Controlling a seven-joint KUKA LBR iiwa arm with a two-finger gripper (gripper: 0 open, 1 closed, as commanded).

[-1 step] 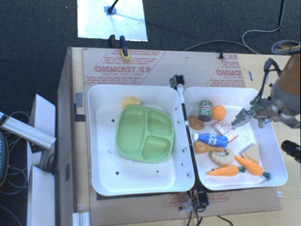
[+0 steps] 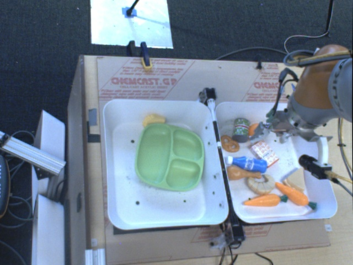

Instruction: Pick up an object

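Gripper (image 2: 270,127) near right bin (image 2: 323,195) far edge (seemingly).

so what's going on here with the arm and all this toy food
A KUKA arm reaches in from the right, its gripper over the back of the right bin, near a small can and a red-and-white packet. Nothing is visibly lifted yet. The left bin holds a green divided plate.

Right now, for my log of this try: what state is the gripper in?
Gripper: cannot be told; it hangs over the right bin.
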